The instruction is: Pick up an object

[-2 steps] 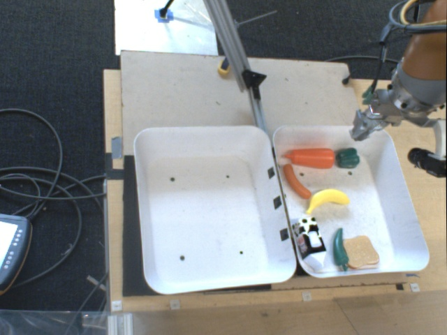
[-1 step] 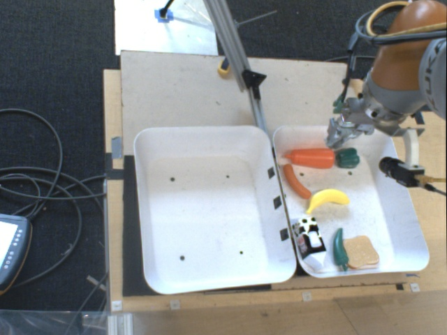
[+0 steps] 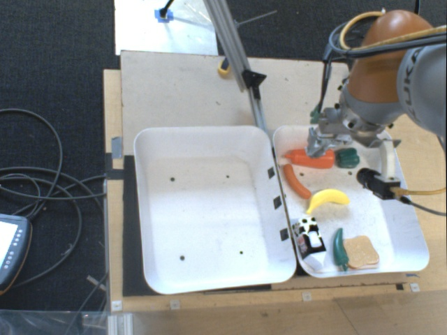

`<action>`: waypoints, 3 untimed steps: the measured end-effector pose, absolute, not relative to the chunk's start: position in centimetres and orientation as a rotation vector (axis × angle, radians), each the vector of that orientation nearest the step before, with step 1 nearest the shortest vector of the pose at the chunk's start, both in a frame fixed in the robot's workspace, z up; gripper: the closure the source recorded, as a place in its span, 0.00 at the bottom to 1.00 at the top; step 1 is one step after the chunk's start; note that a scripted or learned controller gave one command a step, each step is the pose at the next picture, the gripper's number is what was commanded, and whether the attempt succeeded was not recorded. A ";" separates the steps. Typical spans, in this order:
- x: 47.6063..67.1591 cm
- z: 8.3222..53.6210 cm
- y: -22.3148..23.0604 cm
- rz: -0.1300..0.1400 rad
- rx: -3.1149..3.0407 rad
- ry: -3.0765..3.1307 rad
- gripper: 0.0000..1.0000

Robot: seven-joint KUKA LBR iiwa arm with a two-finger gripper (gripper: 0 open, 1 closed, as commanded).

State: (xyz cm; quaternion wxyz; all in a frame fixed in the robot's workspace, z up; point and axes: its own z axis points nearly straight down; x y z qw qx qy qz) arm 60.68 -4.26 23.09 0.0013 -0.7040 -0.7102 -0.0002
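the gripper point(image 3: 320, 147) hangs low at about 11 o'clock in the right bin point(image 3: 394, 222), right over the thick end of a carrot point(image 3: 316, 161). its tip is a blur of grey metal seen from above, so whether it grips the carrot, merely touches it or stops just short cannot be told. the carrot lies roughly flat, pointing towards 9 o'clock, with its 3 o'clock end hidden under the gripper. just beside that end, at 3 o'clock of it, sits a dark green lump point(image 3: 347, 159), partly covered by the wrist and too small to name.

at 7 o'clock of the carrot an orange rod point(image 3: 296, 181) lies along the bin's wall, slanting towards 5 o'clock. a banana point(image 3: 328, 199) lies near the bin's middle, curved with its back up. at 7 o'clock in the bin a black-and-white toy point(image 3: 309, 234) rests against the wall, its shape hard to make out. a green chili point(image 3: 339, 248) lies at 6 o'clock, just beside a slice of toast point(image 3: 362, 252) at 5 o'clock.

the arm point(image 3: 391, 54) enters from 2 o'clock and is cut off by the frame. the left bin point(image 3: 202, 208) shows a few dark specks on its floor. a grey pole point(image 3: 230, 33) slants down from 12 o'clock to the gap between the bins.
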 end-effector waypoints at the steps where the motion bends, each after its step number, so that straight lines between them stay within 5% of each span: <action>1: 59.6 23.7 0.1 -0.003 -2.210 -2.231 1.00; 3: 57.8 23.7 9.3 -0.004 -2.209 -2.232 1.00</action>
